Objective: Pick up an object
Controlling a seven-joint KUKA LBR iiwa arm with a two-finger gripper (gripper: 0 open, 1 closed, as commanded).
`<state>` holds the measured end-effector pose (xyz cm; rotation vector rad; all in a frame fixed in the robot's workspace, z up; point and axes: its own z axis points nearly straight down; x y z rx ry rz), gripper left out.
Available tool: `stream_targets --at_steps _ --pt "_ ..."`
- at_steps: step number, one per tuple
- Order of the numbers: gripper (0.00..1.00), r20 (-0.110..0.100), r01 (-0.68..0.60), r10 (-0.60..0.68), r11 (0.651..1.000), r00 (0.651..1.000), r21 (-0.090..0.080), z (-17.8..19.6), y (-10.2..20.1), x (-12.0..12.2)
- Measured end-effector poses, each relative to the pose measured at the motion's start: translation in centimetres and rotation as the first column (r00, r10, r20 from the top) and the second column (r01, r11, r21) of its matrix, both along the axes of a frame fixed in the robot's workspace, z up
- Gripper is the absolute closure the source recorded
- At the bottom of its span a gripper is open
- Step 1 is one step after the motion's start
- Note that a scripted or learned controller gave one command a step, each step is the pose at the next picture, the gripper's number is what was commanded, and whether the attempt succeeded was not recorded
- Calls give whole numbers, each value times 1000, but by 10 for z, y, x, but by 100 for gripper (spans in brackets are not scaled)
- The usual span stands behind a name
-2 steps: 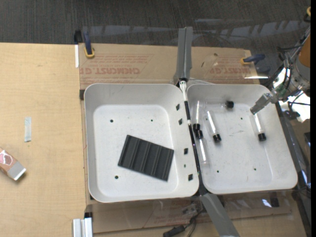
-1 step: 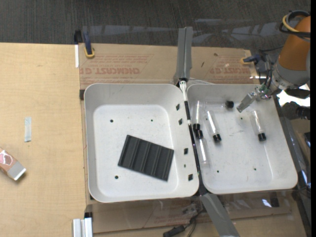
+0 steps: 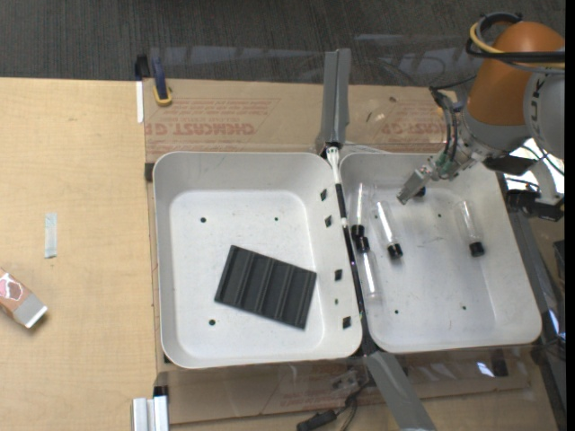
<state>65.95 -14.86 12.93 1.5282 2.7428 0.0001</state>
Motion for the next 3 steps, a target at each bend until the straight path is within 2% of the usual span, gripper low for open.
stream_targets --at_steps 1,2,3 --pt "0 -1 35 -35 999 999 0 -5 -40 -54" --pt "0 -1 0 0 1000 1000 1 -17 -57 -110" --pt "0 -1 -85 85 996 996 0 -38 4 -73"
